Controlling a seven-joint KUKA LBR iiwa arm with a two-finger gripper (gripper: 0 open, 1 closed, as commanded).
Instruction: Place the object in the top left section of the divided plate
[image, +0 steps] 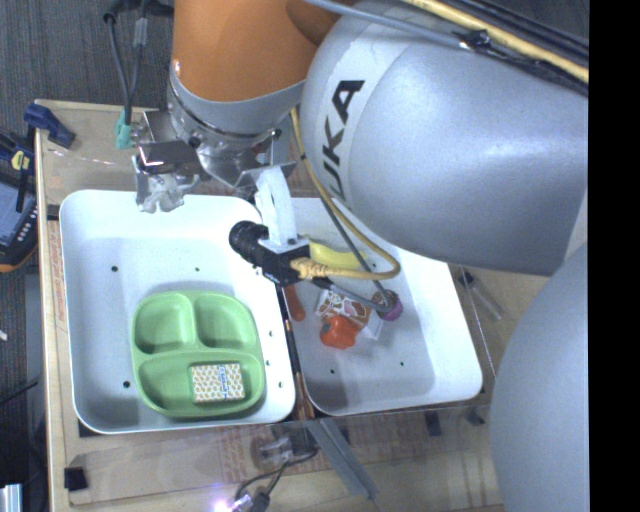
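One small patterned pad (218, 382) lies flat in the wide lower section of the green plate (200, 354). I take it for the task's thing, though the task does not name it. The top left section (163, 325) shows bare green. The plate sits low in the left bin (95, 290), while the end effector (158, 190) hangs at that bin's far rim, well apart from both pad and plate. Whether it is apart or together I cannot tell, as it is small and blurred against the bin wall, and nothing can be made out in its grip. By my judgement the step in hand is the reach for the pad. To do it well, the end effector should come down square over the pad's middle, spread wider than its short side, since a thin flat piece offers little edge to catch. Lift straight up, clear the ridge between sections, then lower into the top left section before letting go, not dropping from height. The red thing (338, 332) and its neighbours in the right bin (430, 350) need no touching.
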